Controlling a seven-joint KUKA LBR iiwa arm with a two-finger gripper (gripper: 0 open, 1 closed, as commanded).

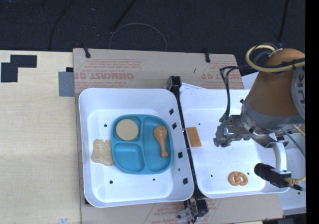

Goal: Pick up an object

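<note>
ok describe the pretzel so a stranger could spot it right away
Look in the right bin, near its front edge. The pretzel is a small orange-brown knotted twist lying alone on the white floor. The cracker by the divider is a flat rectangle instead.

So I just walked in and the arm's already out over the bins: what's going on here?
A grey and orange arm reaches in from the right, its gripper over the right bin. It holds nothing that I can see. A cracker and a pretzel lie loose in that bin. The left bin holds a blue tray with a drumstick and a round piece, bread beside it.
</note>
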